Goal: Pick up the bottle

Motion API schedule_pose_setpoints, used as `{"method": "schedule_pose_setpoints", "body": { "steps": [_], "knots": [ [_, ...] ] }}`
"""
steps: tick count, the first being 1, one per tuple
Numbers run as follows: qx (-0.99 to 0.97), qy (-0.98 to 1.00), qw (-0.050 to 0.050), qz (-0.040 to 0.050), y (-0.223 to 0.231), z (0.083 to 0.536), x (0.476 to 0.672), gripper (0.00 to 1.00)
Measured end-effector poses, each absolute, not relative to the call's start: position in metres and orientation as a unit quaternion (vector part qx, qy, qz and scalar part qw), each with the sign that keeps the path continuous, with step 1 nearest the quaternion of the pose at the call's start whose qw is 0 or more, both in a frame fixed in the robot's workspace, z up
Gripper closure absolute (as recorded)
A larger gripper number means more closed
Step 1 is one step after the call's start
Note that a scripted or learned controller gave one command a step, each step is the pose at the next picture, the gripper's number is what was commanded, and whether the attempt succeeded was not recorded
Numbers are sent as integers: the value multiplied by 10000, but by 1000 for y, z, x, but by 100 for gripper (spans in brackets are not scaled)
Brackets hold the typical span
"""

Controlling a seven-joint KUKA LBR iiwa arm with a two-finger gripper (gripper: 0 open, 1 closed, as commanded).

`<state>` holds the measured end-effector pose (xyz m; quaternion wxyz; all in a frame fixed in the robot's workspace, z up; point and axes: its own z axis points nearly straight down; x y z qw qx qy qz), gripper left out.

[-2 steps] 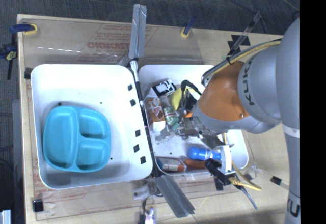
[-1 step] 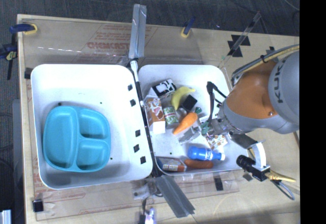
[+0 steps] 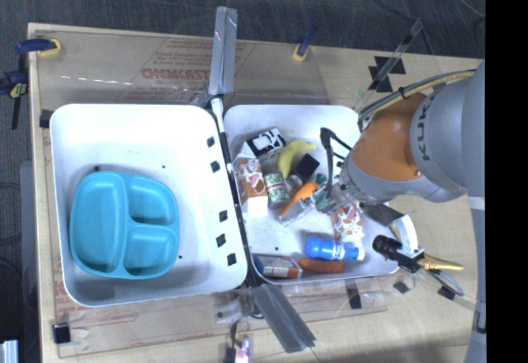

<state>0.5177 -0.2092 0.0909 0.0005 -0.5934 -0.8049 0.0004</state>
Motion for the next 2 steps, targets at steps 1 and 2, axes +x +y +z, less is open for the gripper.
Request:
{"method": "schedule_pose_setpoints", "body": {
  "steps": [1, 2],
  "knots": [
    [-6055, -7959, 17, 3, -210, 91, 476, 0],
    [-6040, -7970, 14, 6, -211, 101, 477, 100]
  ]
}}
